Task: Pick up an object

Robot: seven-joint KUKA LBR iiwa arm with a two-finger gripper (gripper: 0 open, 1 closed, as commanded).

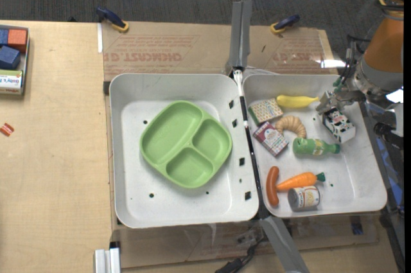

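- Reaching in from the right, the arm (385,50) sits low over the right bin (359,201), its gripper (335,112) down at the bin's upper right part.
- From where I stand I cannot tell how the gripper is set or whether it has anything.
- Just left of it lies a yellow banana (297,101); below that a croissant (292,124) and a green bottle (314,148).
- Near the front: a carrot (299,181), a red sausage (273,186) and a small can (304,198).
- Two little packets (268,124) rest by the dividing wall.
- A green divided plate (185,144) fills the middle of the left bin (122,156).
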